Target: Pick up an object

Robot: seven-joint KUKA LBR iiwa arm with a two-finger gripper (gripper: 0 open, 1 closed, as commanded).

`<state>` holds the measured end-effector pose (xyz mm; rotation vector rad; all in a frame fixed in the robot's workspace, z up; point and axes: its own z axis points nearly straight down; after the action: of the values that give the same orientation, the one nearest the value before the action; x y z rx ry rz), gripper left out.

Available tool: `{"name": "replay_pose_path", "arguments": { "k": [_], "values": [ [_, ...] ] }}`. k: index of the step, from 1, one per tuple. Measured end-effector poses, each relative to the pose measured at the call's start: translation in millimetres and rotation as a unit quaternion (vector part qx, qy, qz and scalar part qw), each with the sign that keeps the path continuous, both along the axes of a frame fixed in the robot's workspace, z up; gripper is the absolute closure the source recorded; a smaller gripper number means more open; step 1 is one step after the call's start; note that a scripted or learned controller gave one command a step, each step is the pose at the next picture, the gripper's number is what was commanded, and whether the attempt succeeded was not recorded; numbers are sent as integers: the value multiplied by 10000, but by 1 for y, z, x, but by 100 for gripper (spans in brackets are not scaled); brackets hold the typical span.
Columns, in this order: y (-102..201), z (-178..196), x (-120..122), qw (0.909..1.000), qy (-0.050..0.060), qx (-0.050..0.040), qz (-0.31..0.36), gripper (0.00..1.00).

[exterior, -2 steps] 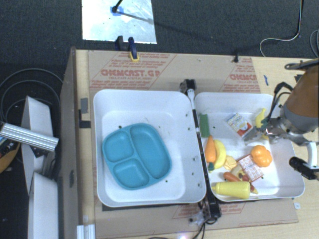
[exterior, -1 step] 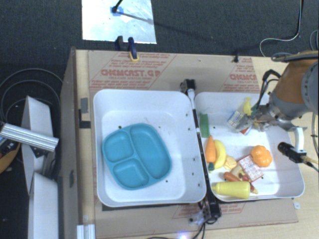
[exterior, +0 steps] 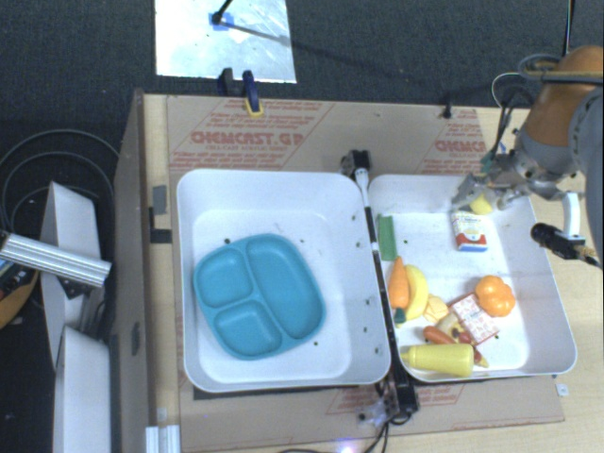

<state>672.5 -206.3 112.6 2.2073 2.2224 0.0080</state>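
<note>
The lemon (exterior: pixel 482 204), a small yellow toy at the upper right of the frame in the right bin (exterior: pixel 557 333), looks light, stiff and smooth, so it may slip; best taken across its middle. The gripper (exterior: pixel 483 194) sits over it; whether it pinches it, I cannot tell.

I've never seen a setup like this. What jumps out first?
The blue divided plate sits alone in the left bin. The right bin holds a bright heap of toy food: an orange, a carrot, a yellow bottle. The gripper hovers at that bin's far edge, above a small carton.
</note>
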Motion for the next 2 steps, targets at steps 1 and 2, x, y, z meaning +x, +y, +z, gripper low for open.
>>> {"name": "replay_pose_path", "arguments": {
  "k": [1, 2],
  "values": [
    [0, 19, -3, 10000, 23, 6, -11, 0],
    [23, -2, -25, 10000, 55, 18, -9, 0]
  ]
}}
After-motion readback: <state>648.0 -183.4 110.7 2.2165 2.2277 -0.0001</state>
